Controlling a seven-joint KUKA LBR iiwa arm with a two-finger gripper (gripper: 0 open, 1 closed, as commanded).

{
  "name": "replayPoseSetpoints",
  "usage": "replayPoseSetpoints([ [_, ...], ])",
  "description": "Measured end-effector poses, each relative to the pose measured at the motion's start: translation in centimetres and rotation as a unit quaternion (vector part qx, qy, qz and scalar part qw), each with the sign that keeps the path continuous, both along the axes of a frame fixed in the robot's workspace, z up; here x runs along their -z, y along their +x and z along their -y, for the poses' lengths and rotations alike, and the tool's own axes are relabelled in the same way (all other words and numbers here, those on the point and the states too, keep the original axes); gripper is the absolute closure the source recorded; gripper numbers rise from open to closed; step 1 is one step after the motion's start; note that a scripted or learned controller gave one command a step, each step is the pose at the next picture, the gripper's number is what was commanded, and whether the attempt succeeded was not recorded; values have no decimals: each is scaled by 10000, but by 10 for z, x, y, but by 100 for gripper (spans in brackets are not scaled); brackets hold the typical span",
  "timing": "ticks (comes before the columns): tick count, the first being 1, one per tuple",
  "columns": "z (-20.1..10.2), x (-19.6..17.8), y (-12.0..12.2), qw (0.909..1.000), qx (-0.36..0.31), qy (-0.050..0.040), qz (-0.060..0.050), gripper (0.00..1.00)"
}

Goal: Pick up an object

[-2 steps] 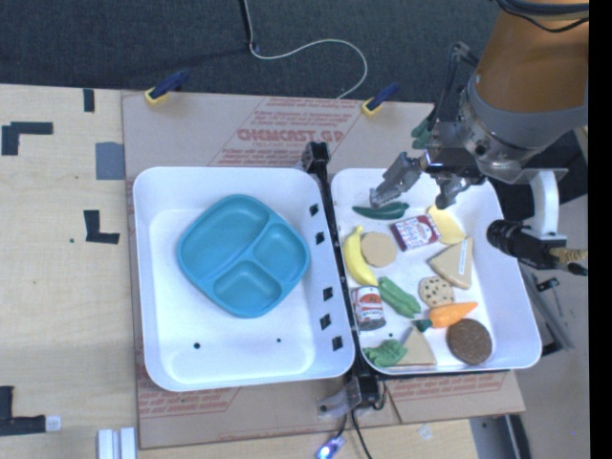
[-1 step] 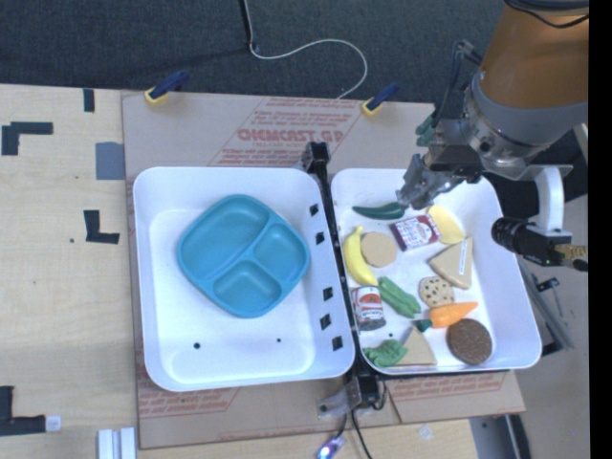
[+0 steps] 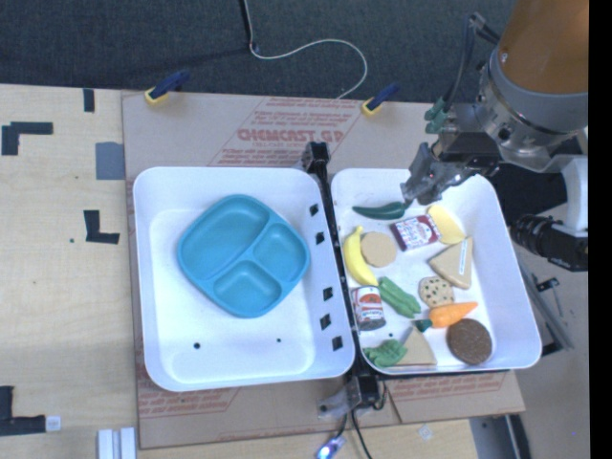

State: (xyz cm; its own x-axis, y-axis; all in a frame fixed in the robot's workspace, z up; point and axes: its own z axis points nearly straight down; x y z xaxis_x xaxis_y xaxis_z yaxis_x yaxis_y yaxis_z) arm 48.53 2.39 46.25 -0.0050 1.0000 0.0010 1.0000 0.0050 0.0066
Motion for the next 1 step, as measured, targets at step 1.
replayPoseSetpoints([
  [1, -66, -13, -1, 10000, -14, -1, -36, 100],
])
